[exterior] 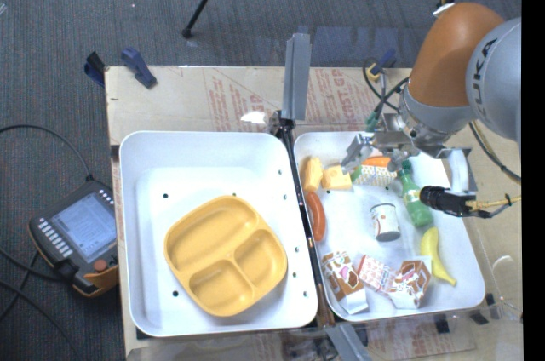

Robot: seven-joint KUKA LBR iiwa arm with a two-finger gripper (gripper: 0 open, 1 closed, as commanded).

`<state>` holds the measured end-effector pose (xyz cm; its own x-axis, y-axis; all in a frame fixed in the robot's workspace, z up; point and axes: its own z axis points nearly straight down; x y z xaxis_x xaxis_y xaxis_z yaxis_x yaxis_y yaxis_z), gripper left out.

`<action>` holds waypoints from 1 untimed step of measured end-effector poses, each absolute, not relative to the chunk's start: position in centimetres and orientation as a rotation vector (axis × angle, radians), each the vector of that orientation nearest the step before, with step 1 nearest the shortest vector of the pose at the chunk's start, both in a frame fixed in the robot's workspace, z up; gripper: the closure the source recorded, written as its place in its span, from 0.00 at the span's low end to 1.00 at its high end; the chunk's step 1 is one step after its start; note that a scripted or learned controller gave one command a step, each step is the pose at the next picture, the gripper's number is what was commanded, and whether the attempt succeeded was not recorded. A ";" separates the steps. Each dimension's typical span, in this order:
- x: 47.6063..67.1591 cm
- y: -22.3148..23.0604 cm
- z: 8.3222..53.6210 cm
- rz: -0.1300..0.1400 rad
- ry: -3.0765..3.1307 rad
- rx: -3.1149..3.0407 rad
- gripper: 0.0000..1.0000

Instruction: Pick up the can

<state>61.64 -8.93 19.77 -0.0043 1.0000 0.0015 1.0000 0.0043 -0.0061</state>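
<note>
The can (385, 221) is small and white with a red label. It stands upright in the middle of the right bin (464, 266). My gripper (376, 157) hangs over the far part of that bin, up and slightly left of the can and apart from it. Its two fingers are spread open, with nothing held. Just below them lies a small orange, white and green box (372, 173).
Around the can lie a green bottle (415, 201), a banana (438, 255), a sausage (317, 214), a yellow block (336, 179), a yellow fruit (312, 172) and three small cartons (375, 272) near the front wall. The left bin (145, 172) holds a yellow divided plate (226, 255).
</note>
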 end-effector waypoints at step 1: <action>57.6 -13.9 12.4 0.004 -2.216 -2.219 0.00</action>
